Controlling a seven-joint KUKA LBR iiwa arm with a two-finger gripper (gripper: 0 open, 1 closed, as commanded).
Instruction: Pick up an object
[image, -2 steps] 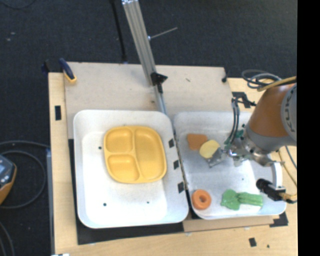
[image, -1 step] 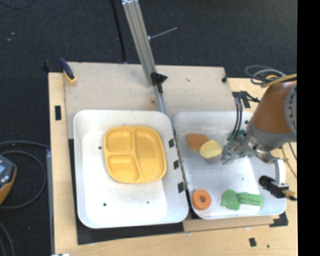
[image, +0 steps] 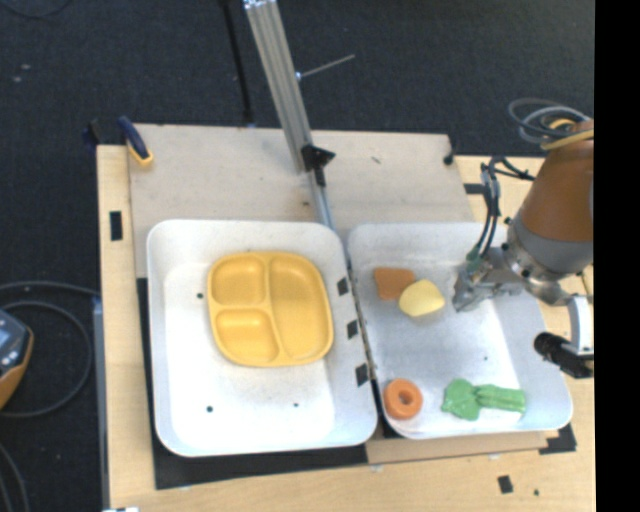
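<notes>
The tabletop (image: 230, 175) carries two white bins. The left bin (image: 180, 400), well to the claw's left, holds a yellow divided plate (image: 270, 307). The right bin (image: 520, 320) lies under the claw (image: 468, 292), which is lowered over its upper part; whether it is apart or together cannot be told from this slant. A green toy (image: 483, 399) is seen below the claw, near the bin's front edge. Just left of the claw, a pale yellow object (image: 422, 299) is found, seemingly touching a brown piece (image: 394, 282) beyond it. An orange ring (image: 404, 399) sits lower left. The likely target is judged to be the yellow object; being rounded, it could be nudged aside or lost, or the brown piece caught alongside.
</notes>
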